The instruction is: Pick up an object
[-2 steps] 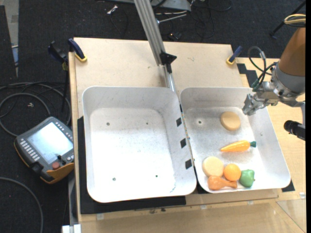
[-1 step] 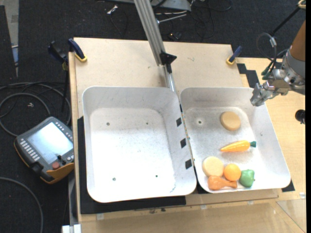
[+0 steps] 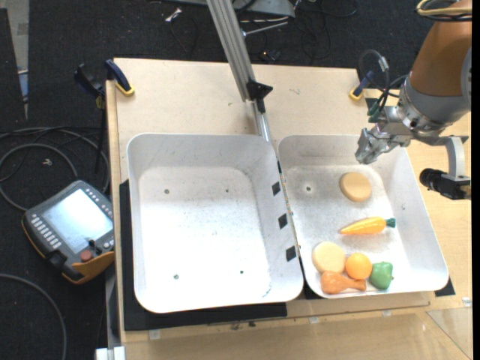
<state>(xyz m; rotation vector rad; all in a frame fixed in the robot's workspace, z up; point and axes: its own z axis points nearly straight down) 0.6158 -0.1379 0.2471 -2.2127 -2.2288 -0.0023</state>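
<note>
Approach step: my pincer (image 3: 367, 153), can't tell its state, hangs over right bin (image 3: 420, 201) nr bun (image 3: 356, 186); next I drop & grab it.

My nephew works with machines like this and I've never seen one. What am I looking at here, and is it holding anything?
One camera looks down at a slant on a wooden bench bearing two shallow white bins. The grey and orange shape at right is a robot arm; its gripper hangs above the right bin, and nothing shows between its fingers. In that bin lie toy foods: a tan bun, a carrot, a pale round piece, an orange, a green pepper and an orange drumstick shape. The left bin sits alongside. A handheld control pendant lies on the floor.
</note>
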